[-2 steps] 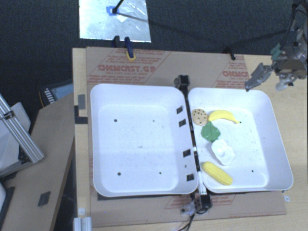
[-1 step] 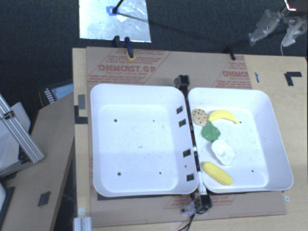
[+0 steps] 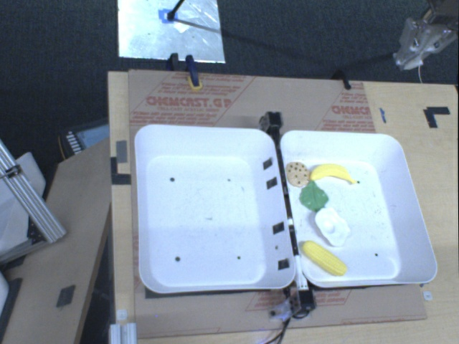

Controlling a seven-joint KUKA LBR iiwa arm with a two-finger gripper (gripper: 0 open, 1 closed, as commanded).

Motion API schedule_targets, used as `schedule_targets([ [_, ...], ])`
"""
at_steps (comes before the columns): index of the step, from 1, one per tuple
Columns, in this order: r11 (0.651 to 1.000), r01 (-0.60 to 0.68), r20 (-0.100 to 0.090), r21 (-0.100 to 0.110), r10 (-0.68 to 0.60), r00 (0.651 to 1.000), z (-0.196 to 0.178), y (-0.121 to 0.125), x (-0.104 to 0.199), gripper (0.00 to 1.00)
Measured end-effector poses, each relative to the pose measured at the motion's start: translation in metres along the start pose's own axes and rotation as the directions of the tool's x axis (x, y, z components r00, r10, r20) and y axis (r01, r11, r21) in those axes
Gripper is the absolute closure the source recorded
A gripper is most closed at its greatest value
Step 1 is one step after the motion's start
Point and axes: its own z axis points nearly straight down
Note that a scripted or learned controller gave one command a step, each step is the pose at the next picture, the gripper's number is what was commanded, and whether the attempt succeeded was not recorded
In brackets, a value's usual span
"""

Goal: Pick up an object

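Yellow banana, cookie, leaf clustered; jaws' state unclear.

At the upper right corner, the robot's end piece appears as a pale grey, metallic-looking assembly of blocky, angular parts with lighter, near-white edges. A small patch of teal or green shows at its top, beside a tan-coloured section at the frame's border. The surfaces look glossy in places, catching light against the dark blue-black floor. Details such as screws, cables or markings are too blurred to make out.
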Motion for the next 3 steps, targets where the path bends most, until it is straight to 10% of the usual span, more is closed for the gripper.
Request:
schedule_targets([
  [3, 1.0, 0.002, -0.003, 0.008, -0.002, 1.0, 0.029, -0.108, 0.172, 1.0],
])
